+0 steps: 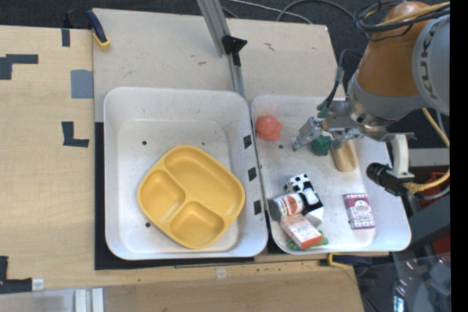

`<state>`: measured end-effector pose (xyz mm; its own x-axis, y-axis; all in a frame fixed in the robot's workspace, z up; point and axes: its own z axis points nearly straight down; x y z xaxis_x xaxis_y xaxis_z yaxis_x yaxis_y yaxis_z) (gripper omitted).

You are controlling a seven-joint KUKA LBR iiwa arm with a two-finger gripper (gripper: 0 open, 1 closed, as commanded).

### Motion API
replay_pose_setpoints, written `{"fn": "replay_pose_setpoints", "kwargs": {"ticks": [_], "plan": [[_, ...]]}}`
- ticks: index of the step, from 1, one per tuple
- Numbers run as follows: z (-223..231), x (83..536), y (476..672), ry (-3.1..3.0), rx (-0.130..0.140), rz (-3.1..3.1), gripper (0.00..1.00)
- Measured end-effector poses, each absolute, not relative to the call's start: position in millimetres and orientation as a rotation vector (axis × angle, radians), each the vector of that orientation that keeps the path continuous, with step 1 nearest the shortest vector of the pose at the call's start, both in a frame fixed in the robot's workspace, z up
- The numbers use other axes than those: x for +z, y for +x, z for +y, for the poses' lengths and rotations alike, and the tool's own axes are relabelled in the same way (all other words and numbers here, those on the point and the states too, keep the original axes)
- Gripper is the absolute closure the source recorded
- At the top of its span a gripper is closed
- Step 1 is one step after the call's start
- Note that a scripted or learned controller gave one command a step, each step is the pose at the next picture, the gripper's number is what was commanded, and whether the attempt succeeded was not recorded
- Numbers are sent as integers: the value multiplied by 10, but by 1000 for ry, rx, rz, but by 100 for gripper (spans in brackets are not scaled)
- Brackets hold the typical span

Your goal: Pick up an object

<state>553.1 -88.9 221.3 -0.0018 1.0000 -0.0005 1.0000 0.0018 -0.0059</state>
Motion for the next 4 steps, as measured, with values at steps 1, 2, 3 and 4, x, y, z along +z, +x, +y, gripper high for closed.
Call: {"fn": "replay_pose_setpoints", "kwargs": {"ticks": [1, 2, 3, 4], "plan": [[-914, 1720, 5601, -2217, 8, -2220, 0], [-997, 1125, 5548, -2217, 10, -2218, 0], [-983, 1259, 5563, -2215, 4, -2222, 100], [-1034, 1702, 5612, -2222, -2, -2224, 100]]}}
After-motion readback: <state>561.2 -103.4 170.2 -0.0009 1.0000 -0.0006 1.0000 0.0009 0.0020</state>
